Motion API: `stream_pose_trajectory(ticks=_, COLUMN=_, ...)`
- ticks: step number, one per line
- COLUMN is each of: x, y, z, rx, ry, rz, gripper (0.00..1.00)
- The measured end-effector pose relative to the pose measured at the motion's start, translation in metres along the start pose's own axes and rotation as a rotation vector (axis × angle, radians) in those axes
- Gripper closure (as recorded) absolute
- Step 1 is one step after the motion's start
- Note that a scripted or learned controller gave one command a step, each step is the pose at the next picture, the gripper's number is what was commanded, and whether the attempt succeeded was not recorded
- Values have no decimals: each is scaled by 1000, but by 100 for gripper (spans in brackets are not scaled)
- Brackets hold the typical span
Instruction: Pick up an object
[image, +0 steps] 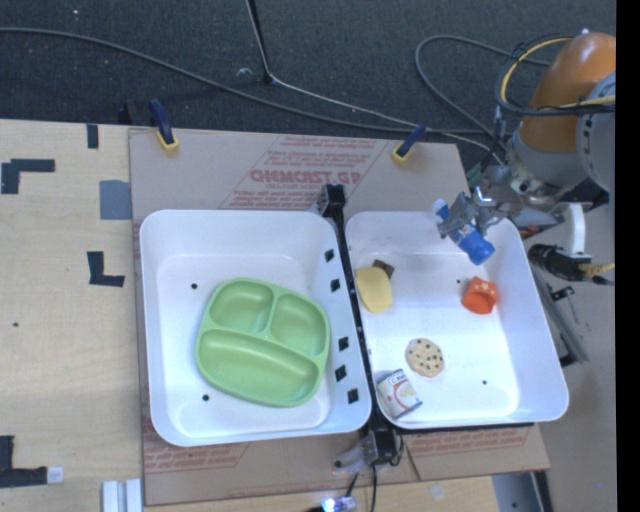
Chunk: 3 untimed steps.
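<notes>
- Nearest the camera, a small white carton with red print (399, 392) lies tilted in the near left corner of the right-hand shallow white bin (535, 385), close against the black divider (345, 320) that runs between the two bins
- Just beyond the carton, a round tan cookie dotted with dark chips (425, 357) lies flat on the bin floor
- Further back, a pale yellow rounded piece with a brown end (375, 288) lies near the divider; what it is cannot be made out
- To the right of it, well apart, a small orange-red chunky object (480, 296) sits on the bin floor
- At the far right corner of this bin, the grey arm with its orange band (572, 70) reaches in, and the end effector (466, 228) hangs above the bin's back edge
- A blue cylindrical piece (476, 246) shows at the tip of the end effector; whether it is a held object or part of the tool cannot be told, and whether the end effector is open or closed cannot be told either
- The orange-red object lies just below the blue piece in the picture, apart from it
- The left-hand shallow white bin (165, 240) holds a light green plastic tray with three compartments (264, 340), lying flat and turned at a slant
- Both bins rest on a brown cardboard sheet with red lettering (300, 170), laid over the wooden worktop (60, 330)
- Two blue and yellow clamps (162, 128) grip the far edge of the cardboard
</notes>
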<state>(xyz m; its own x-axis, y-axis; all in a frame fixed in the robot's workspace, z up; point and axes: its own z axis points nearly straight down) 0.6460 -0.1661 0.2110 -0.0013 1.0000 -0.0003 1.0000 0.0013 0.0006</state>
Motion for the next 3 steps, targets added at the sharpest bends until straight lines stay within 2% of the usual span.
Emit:
stream_pose_trajectory(ticks=1, x=49, y=-21, z=-11, rx=2, ry=1, rz=-3, gripper=100)
stream_pose_trajectory(ticks=2, x=95, y=-29, z=-14, rx=2, ry=1, rz=-4, gripper=100)
stream_pose_trajectory(ticks=3, x=135, y=-52, z=-15, rx=4, ry=1, rz=-3, gripper=100)
